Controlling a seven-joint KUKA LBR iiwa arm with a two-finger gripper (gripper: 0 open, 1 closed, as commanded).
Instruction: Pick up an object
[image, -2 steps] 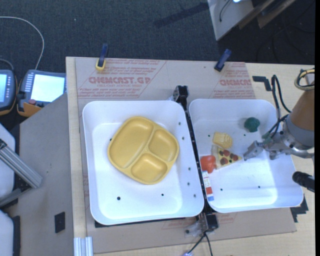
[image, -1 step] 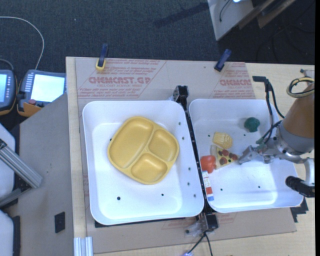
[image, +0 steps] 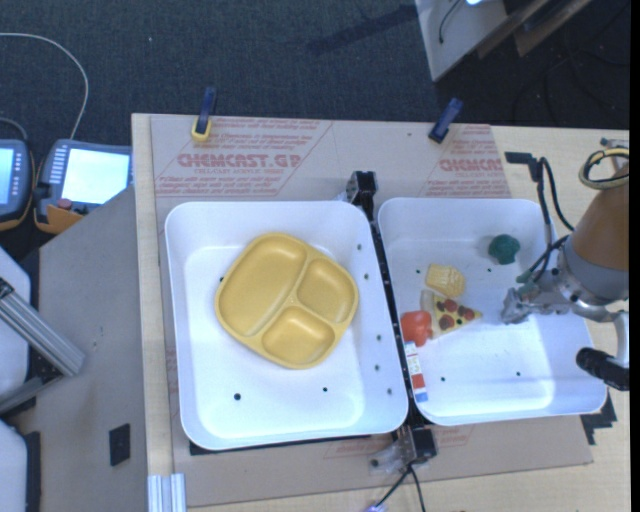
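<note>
Yellow plastic is the first thing to catch the eye: a divided plate (image: 288, 298) with three smooth compartments lies in the left bin (image: 190, 330). The right bin (image: 500, 390) holds the small toys: a pale yellow ridged piece (image: 445, 279), a pizza slice (image: 452, 314) with red dots, a red rounded thing (image: 416, 326) touching the wall between the bins, a green lump (image: 504, 247) near the back, and a flat white tube (image: 414, 374) along the dividing wall. The claw (image: 516, 305) hangs low over the right bin, just beside the pizza slice, and I cannot tell if it is open or closed. Nothing is seen inside it. I think the good way is to come straight down on one separate toy; the green lump stands apart from the others and looks easy to pinch. The flat slice seems harder, it lies thin on the glossy floor
</note>
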